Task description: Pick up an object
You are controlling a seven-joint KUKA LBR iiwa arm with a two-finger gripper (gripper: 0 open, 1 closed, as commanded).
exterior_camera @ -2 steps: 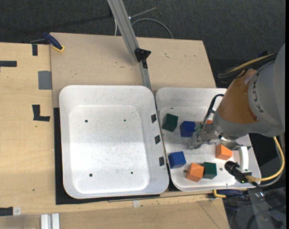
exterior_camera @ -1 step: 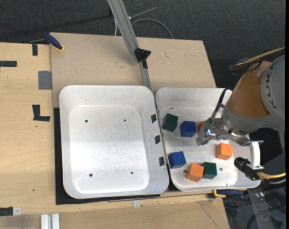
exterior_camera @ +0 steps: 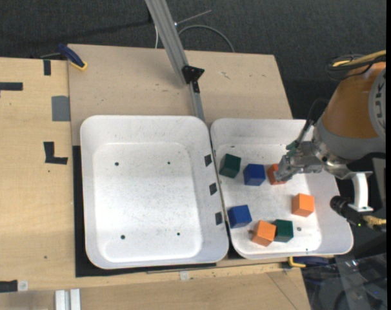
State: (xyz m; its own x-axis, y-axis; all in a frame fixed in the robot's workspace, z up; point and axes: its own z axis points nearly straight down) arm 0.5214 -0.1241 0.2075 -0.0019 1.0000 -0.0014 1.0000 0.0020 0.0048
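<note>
Grey metal, the tool (exterior_camera: 287,170) is hanging low over the right bin (exterior_camera: 260,131), reaching in from three o'clock under the arm's orange band (exterior_camera: 353,112). It is sitting right on top of a red-orange block (exterior_camera: 273,174), which is peeking out at its nine o'clock side. From where I am standing I cannot tell how the tool itself is set, or whether it is gripping that block at all.

Just beside the red-orange block, at its nine o'clock, a blue cube (exterior_camera: 254,174) is lying on the bin floor, and further along at nine o'clock a dark green cube (exterior_camera: 230,165) is sitting slightly turned. At about five o'clock from the tool an orange cube (exterior_camera: 303,205) is resting by itself. Down toward six o'clock a second orange cube (exterior_camera: 264,232) and a second dark green cube (exterior_camera: 284,230) are touching each other, and a second blue cube (exterior_camera: 239,216) is lying near them at their ten o'clock, close to the bin's left wall.

The left bin (exterior_camera: 147,124) is lying alongside at nine o'clock, both bins resting on the wooden table (exterior_camera: 118,76). A slanted metal pole (exterior_camera: 170,28) is running up toward twelve o'clock from between the bins.
</note>
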